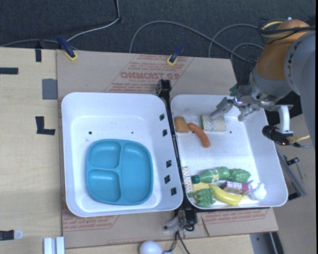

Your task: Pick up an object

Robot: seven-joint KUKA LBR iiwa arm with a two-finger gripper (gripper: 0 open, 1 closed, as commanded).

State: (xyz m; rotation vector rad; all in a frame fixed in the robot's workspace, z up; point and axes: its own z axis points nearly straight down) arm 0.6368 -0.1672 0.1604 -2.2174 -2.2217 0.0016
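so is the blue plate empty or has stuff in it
Empty: all three compartments of the blue plate show bare blue, and it lies flat in the left bin.

In the right bin (265, 157) the middle floor is free for me. A sponge (213, 123), a sausage (199, 134) and a bun (180, 124) block the far part, and a toy pile (222, 184) fills the near edge.

The bench (21, 157) bears two white bins (74, 142) on cardboard (143, 73).
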